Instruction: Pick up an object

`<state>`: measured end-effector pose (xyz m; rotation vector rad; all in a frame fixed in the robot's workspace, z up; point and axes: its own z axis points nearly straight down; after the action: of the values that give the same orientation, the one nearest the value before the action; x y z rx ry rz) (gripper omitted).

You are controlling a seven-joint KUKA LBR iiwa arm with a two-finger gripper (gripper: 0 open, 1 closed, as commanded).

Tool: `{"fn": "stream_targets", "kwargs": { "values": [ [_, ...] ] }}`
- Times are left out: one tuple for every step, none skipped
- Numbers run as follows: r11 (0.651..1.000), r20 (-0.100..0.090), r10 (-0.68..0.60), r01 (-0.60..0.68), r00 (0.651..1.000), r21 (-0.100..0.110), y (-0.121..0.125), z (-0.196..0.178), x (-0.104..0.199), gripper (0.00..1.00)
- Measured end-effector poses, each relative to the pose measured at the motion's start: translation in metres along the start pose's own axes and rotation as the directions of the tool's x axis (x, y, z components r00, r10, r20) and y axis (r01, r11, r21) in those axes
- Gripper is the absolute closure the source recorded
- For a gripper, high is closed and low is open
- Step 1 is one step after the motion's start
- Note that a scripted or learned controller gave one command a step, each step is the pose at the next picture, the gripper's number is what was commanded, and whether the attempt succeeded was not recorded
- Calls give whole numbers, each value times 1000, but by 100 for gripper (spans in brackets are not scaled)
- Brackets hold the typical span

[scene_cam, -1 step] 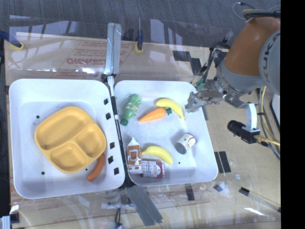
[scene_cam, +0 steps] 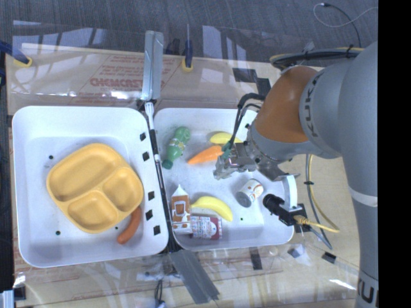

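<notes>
- Nearest the camera, along the lower edge of the right bin, lie a small carton, a flat red-and-white packet and a banana, the three close together.
- Just right of the banana a small white cup lies on its side, apart from the gripper.
- In the left bin a yellow divided tray sits in the middle, with a sausage against its lower right corner.
- Mid-bin, the gripper hangs low over the right bin's floor, beside the tip of a carrot; whether it touches the carrot is not clear.
- Its jaw spacing cannot be told from this slant, and nothing shows between them.
- Farther back, a green bottle lies left of the carrot, and a second yellow fruit lies partly behind the gripper's body.
- Judged from this, the task is at the reaching stage: the carrot looks like the likely target, no object is lifted, and grasping and raising remain.
</notes>
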<state>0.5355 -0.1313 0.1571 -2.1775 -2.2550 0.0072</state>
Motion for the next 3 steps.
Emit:
{"fn": "stream_targets", "kwargs": {
  "values": [
    [981,0,-196,196,981,0,-58,8,41,0],
    [997,0,83,-83,997,-2,-59,4,21,0],
    [994,1,-108,108,994,-5,-56,-42,69,0]
  ]
}}
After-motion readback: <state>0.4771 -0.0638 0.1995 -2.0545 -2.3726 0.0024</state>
